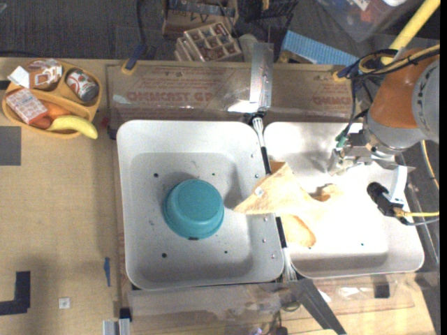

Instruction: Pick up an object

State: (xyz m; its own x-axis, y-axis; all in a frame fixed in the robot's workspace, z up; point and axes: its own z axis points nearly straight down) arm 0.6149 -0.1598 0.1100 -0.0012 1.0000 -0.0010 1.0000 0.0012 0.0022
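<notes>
Reddish lettering is running along the cardboard strip (183,96) at the far side of the left bin, but it is showing too faint and mirrored to make out as words. Printed packets in the tray (42,100) at the far left are bearing labels too small to read. Nothing else is showing legible text.

The bench (56,208) bears two white bins (140,145) and perhaps a toy-food tray (17,110).

yellow tray (14,110) of toy food beside banana (73,125).
</notes>
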